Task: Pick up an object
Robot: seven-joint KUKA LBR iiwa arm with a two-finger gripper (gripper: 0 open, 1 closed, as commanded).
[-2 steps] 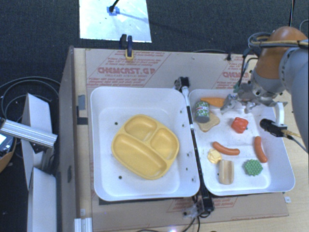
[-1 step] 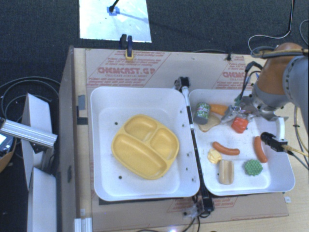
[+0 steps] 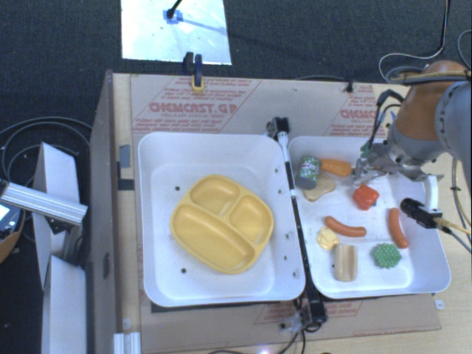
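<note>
The right bin (image 3: 428,275) holds several toy foods. A red pepper (image 3: 365,196) lies near its middle, with an orange carrot (image 3: 336,168) and a small green-labelled can (image 3: 308,169) toward the back left. My gripper (image 3: 367,171) hangs low over the back of this bin, just above the red pepper and right of the carrot. The arm's grey body and orange band (image 3: 431,109) reach in from the right. Nothing is visibly held.
Also in the right bin are two sausages (image 3: 345,227) (image 3: 397,227), a beige piece (image 3: 318,190), a yellow piece (image 3: 327,238), a hot-dog bun (image 3: 344,262) and a green broccoli (image 3: 386,255). A yellow compartment plate (image 3: 221,223) lies in the left bin (image 3: 158,198).
</note>
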